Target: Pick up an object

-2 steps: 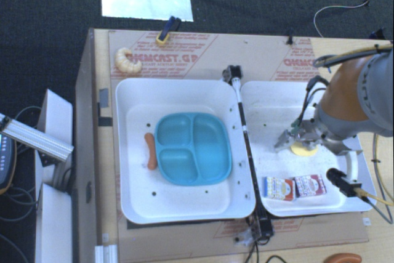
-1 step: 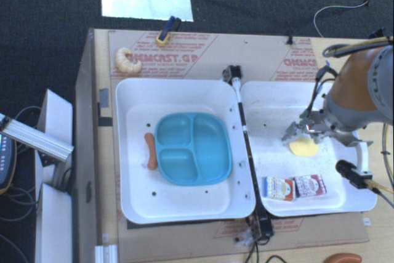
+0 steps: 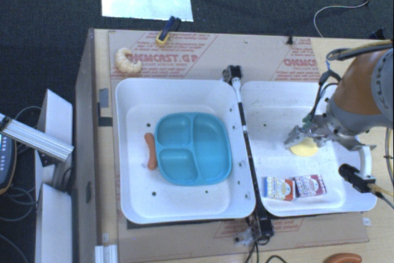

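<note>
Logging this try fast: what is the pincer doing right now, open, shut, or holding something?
Pincer: down in the right bin, right at the yellow piece; open or shut cannot be told, and no hold on anything is visible.

The arm [image 3: 363, 92] reaches in from the right, its orange band above the wrist, bent down so the claw [image 3: 301, 135] hangs low, pointing left.

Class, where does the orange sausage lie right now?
The orange sausage lies in the left bin, just left of the blue divided plate.
</note>
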`<state>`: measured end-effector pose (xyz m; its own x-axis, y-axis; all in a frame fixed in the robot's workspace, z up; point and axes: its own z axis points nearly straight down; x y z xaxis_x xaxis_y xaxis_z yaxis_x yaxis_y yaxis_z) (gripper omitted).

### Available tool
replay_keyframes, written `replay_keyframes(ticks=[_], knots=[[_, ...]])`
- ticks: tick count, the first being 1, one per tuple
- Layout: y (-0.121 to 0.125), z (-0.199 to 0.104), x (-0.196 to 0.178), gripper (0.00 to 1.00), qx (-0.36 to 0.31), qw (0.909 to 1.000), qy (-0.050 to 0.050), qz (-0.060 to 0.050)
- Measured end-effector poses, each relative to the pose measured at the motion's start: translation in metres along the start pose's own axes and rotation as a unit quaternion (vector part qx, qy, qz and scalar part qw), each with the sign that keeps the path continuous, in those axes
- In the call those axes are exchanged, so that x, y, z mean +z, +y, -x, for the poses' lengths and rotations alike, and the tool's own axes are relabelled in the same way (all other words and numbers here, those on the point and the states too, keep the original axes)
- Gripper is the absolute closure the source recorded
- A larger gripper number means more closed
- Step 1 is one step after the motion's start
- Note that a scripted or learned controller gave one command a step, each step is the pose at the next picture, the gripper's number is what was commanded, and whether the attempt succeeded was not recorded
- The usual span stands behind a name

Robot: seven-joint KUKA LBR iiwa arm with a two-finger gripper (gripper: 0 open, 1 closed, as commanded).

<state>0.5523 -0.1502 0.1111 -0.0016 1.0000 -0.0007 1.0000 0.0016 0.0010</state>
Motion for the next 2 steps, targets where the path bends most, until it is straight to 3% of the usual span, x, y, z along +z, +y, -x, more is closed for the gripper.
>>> replay_keyframes(ticks=[2], knots=[[0.002, 0.049, 0.025, 0.00, 0.000, 1.0000, 0.000, 0.001]])
